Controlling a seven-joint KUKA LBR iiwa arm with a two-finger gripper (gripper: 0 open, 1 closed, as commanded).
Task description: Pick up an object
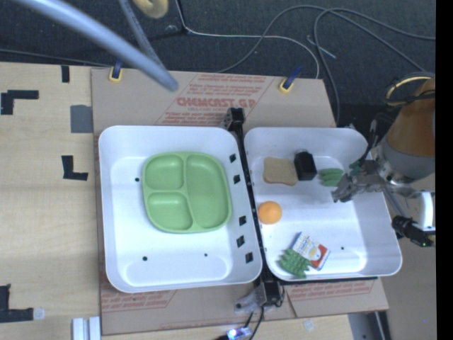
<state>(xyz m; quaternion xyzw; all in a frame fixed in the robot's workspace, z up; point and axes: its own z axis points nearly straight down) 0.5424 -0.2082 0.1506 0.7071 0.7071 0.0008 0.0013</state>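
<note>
The right bin [375, 253] holds several small objects. A tan bread slice [280, 171] lies at its back left, with a black block [305, 165] touching its right side. A green piece [330, 176] lies just right of the block. An orange ball [270, 212] rests by the left wall. A white and red packet [311, 250] and a green leafy toy [292, 263] lie near the front. My gripper [345, 189] hangs low over the right part of this bin, just right of the green piece, with nothing visibly in it.
The left bin [117, 211] holds a green divided plate [187, 192]. A black divider [243, 183] with clips runs between the bins. The grey and orange arm [410, 144] stands over the right bin's far right edge. Cables lie on the dark floor behind.
</note>
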